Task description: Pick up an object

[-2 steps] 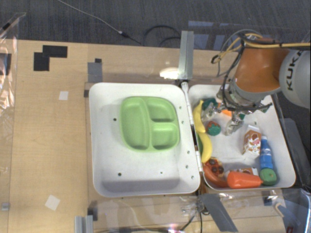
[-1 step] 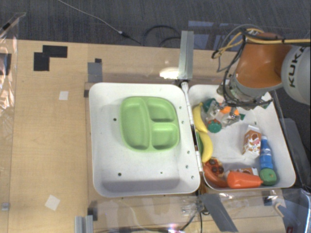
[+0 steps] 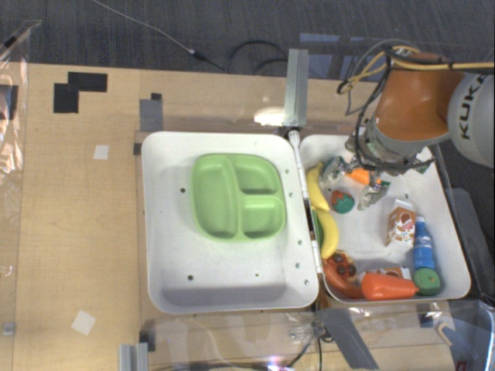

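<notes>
Gripper (image 3: 357, 185) hangs low in right bin (image 3: 456, 273), jaws spread w/ small orange piece (image 3: 358, 176) between them, not clearly clamped. Looks like grasp step; next needs closing, then straight lift.

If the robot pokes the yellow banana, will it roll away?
Probably not. The banana is curved and lies flat against the right bin's left wall, so it would likely slide or pivot rather than roll. Its smooth, shiny skin may slip between fingers.
</notes>
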`<action>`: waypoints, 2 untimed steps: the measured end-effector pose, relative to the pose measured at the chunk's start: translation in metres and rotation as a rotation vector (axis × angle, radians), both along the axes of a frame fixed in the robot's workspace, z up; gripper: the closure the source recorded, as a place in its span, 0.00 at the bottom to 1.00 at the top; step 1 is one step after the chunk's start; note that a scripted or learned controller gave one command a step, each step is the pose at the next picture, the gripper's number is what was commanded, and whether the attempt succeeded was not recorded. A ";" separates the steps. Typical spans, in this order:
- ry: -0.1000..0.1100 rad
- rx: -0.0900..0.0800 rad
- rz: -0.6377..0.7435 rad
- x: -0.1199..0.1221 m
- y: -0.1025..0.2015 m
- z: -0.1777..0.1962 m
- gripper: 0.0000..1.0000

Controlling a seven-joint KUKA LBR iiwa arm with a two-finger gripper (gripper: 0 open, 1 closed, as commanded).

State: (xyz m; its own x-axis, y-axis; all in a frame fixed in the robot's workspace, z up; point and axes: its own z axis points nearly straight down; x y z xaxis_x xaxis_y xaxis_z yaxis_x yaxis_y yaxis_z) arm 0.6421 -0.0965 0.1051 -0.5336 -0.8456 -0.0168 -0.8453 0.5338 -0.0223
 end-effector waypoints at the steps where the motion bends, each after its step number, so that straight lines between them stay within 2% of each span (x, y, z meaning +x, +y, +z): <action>1: 0.008 -0.012 0.056 0.014 0.000 -0.010 0.00; 2: 0.010 -0.006 0.170 0.012 -0.004 -0.014 0.00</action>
State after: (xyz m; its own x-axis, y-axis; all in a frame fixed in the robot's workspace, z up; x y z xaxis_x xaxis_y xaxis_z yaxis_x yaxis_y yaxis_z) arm 0.6539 -0.1005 0.0914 -0.3831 -0.9237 -0.0065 -0.9235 0.3832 -0.0164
